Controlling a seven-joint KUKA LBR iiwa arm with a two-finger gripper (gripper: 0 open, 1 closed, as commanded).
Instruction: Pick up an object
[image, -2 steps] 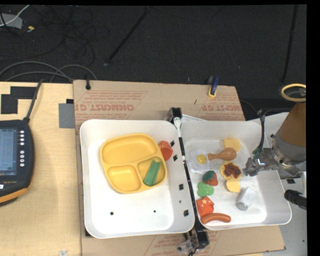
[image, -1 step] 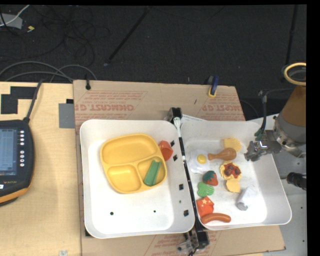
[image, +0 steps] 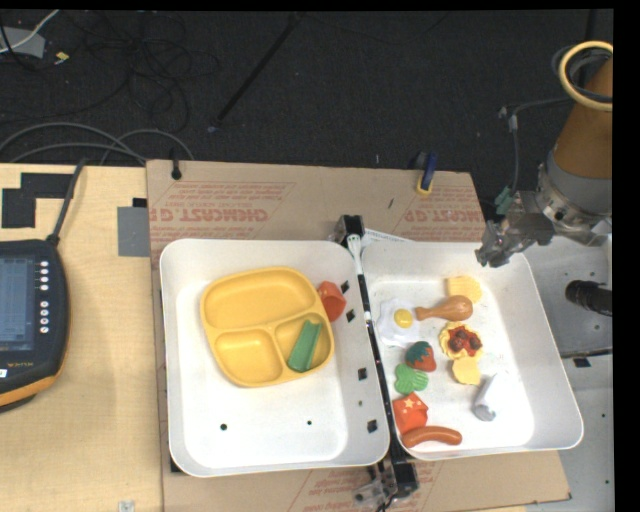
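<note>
1. Toy foods, any of which would serve as the object to pick, lie in the right bin (image: 540, 330): a chicken drumstick (image: 446, 310), a fried egg (image: 402, 319), a yellow piece (image: 463, 289) near the far wall, a small pizza-like piece (image: 463, 342), a strawberry (image: 421, 356), a green leafy piece (image: 409, 379), a red piece (image: 410, 410), a sausage (image: 431, 436) by the near wall, and a grey tool-like toy (image: 485, 398).
2. The left bin (image: 190, 400) bears a yellow divided plate (image: 240, 305) with a green vegetable (image: 304, 345) in one compartment; a red toy (image: 331, 299) sits just beside the plate's right rim.
3. The gripper (image: 497, 245) hangs over the far right corner of the right bin, above and apart from every toy; the yellow piece is nearest to it.
4. Whether its claw is released or clenched I cannot tell: it reads as a dark, blurred shape. Nothing is visible between or under it.
5. Progress, as I judge it: nothing is picked yet. All toys rest on the bin floors.
6. What is left appears to be the whole pick: moving over a chosen toy, descending, closing on it and lifting it off the floor.
</note>
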